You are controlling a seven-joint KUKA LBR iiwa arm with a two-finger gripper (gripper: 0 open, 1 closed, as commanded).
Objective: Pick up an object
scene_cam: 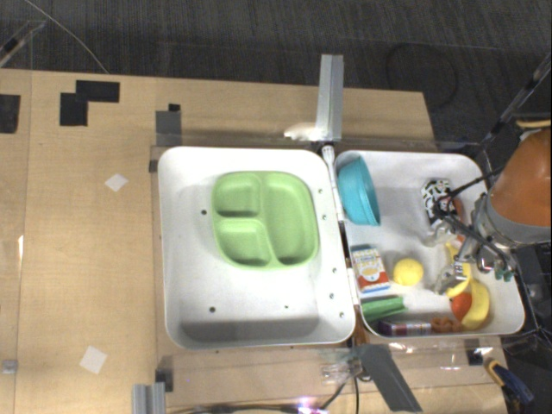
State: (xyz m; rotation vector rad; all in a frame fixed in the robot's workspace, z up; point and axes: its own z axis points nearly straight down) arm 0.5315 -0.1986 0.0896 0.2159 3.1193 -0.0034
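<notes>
- Tabletop (78, 257): pale wood-grain board with black patches near 10 o'clock and small pale square tags at 9 and 8 o'clock; dark carpeted floor (216, 11) runs along the 12 o'clock side
- Left bin (185, 317): shallow and white, holding a green divided tray (263, 218) tilted toward its 12 o'clock half
- Right bin (397, 175): shallow and white, touching the left bin along a metal rail (330, 93)
- Objects in the right bin: blue bowl (358, 191) on edge at its 10 o'clock corner; black-and-white patterned item (436, 195) toward 1 o'clock; red-and-white carton (369, 267) and yellow ball (409, 272) near centre; green stick (379, 306) and dark marker (404, 326) at 6 o'clock; banana (474, 303) at 4 o'clock
- Arm (526, 188): grey with an orange band, entering at 3 o'clock
- Claw (457, 261): low over the right bin just beside the banana; whether its fingers stand apart or together cannot be told
</notes>
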